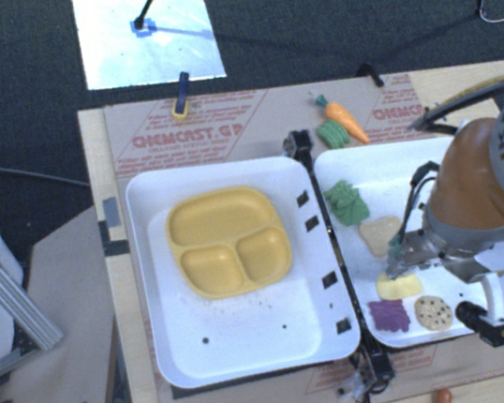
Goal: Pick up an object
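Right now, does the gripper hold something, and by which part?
It cannot be told. The gripper is low in the right bin, just above the yellow piece.

The counter point(248, 116) is a pale board with red lettering, reaching out past the claw point(397, 265) on every side. Two shallow white bins rest on it side by side: the right bin point(388, 160) lies under the claw, the left bin point(176, 350) just beside it to the claw's left. Beyond the claw, on bare counter past the bins' far rims, lie a toy carrot point(343, 119) with a green leafy piece point(331, 134) touching it, and, farther left, a small blue and yellow tool point(181, 96).
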